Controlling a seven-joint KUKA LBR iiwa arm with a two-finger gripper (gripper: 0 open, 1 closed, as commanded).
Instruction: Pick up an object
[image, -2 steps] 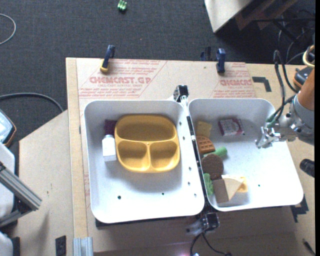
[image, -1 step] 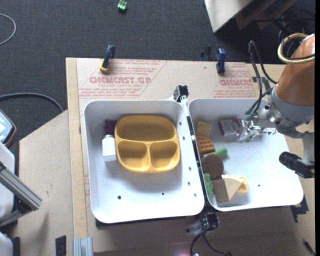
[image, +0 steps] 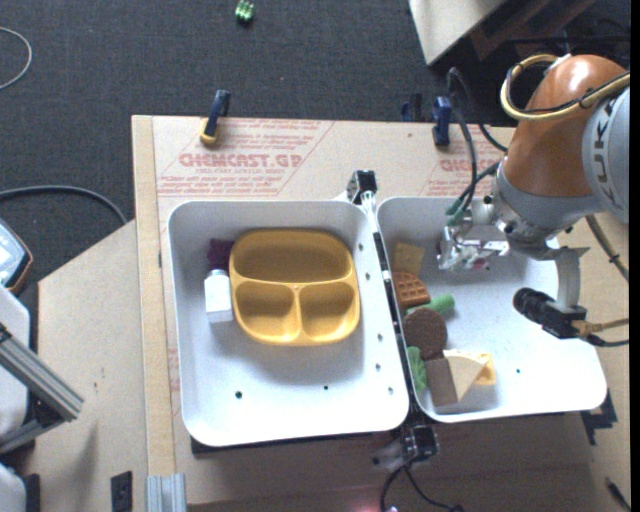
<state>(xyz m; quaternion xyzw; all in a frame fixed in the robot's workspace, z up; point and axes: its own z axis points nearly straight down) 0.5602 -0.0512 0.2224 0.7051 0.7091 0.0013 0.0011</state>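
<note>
Hanging over the right bin (image: 560, 390), the pincer (image: 468, 252) (can't tell its state) has the waffle (image: 410, 290) just down-left of it.

Both bins, left (image: 190, 300) and right (image: 560, 370), look like smooth white plastic with a soft sheen. The yellow tray (image: 293, 286) is smooth, matt plastic. The bench board (image: 250, 160) is matt brown paper-faced sheet with red print. The arm (image: 565, 130) has a glossy orange shell over matt grey; the gripper (image: 470, 248) looks like bare metal. The waffle (image: 410, 291) is rough and gridded
</note>
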